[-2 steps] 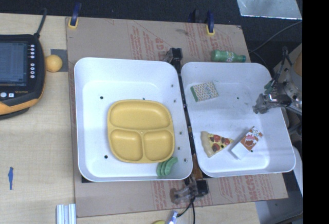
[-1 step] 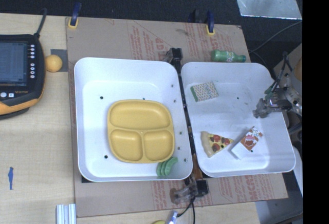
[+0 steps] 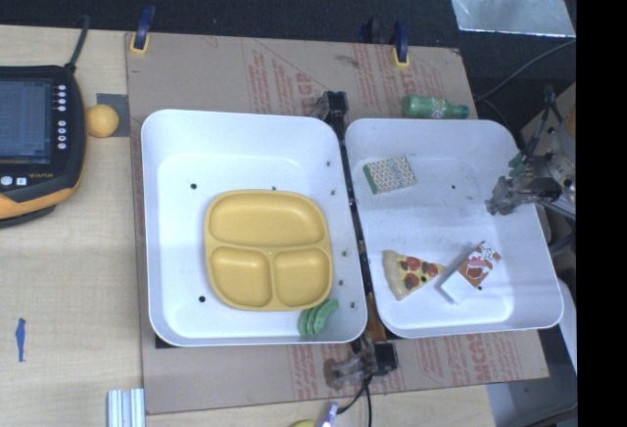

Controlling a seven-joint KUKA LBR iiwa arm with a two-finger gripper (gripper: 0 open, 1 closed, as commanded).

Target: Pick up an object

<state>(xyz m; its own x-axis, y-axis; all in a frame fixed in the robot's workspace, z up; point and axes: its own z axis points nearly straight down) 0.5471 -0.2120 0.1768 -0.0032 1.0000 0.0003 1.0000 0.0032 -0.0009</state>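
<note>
Looking down at the right bin (image 3: 549, 312), you find the fingers (image 3: 500, 202) low over its right side, near the right wall, on bare white floor. You cannot tell from this angle whether they are spread or closed.

Nearest to the fingers, down the view and slightly left, lies a small box (image 3: 471, 271), white with red print, tilted on the bin floor and apart from them. Just left of the box, a pizza slice (image 3: 411, 272) lies flat with its tip pointing down the view. Well left of the fingers and a little up the view, a green pad (image 3: 390, 173) rests near the bin's left wall. All three are loose in the right bin, and none touches the fingers.

Farther left again, past the two walls that meet in the middle, the left bin (image 3: 167, 219) carries a yellow tray (image 3: 267, 249) with three compartments. A green toy (image 3: 317, 319) sits against that tray's lower right corner.

Up the view from the fingers, outside the bins, a green bottle (image 3: 434, 107) lies on its side on the cardboard (image 3: 245, 72) under both bins. Two blue clamps (image 3: 400, 41) grip the cardboard's far edge. Farthest from the fingers, on the desk (image 3: 69, 298) at the left, you see an orange ball (image 3: 102, 119) beside a control pendant (image 3: 34, 141).
</note>
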